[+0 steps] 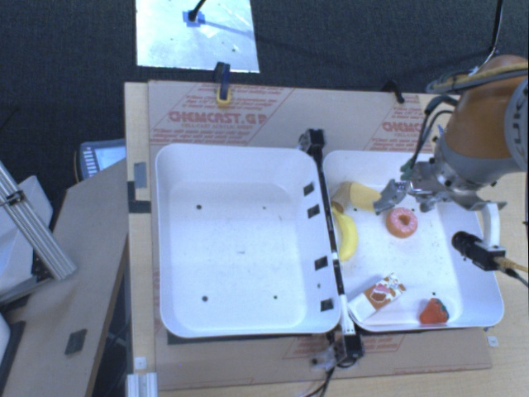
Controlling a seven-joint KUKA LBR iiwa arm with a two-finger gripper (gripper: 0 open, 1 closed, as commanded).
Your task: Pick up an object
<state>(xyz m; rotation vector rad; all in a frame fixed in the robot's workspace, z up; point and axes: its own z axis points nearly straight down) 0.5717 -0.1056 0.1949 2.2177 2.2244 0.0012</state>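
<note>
1. Doughnut [402, 222]: I see a round pink-frosted ring with a small centre hole, lying flat in the right bin [475, 317]; being round, it shows no long axis.
2. Left of it lies a smooth curved yellow banana [349, 236], its long axis running near-to-far along the bin's left wall.
3. Near edge: a small printed carton [383, 291] and a red strawberry-shaped piece [434, 311].
4. My gripper [393, 195] hovers just far-left of the doughnut; I cannot tell its finger state.

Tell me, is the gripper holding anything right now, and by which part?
Cannot be told. The gripper hangs over the right bin between the banana and the doughnut, with nothing visibly between its fingers.
</note>
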